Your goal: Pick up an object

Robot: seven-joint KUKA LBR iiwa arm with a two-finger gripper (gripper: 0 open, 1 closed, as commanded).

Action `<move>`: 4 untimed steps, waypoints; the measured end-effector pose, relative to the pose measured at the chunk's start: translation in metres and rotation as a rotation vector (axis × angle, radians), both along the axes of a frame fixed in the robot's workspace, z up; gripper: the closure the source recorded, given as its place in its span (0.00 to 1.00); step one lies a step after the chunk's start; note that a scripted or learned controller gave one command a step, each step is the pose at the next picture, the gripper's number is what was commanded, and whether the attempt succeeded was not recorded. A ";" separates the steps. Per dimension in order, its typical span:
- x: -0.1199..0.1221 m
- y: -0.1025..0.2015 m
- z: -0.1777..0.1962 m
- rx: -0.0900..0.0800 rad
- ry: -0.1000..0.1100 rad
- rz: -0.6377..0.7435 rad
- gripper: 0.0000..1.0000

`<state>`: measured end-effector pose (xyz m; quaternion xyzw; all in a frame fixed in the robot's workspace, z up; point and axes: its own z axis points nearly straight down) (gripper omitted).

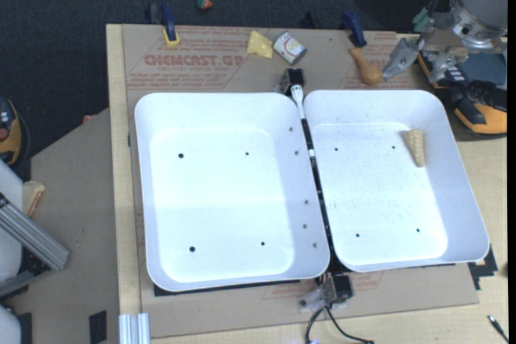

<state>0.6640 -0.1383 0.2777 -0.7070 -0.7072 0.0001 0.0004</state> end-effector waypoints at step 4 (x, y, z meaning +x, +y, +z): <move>-0.103 -0.087 0.118 -0.005 -0.010 -0.002 1.00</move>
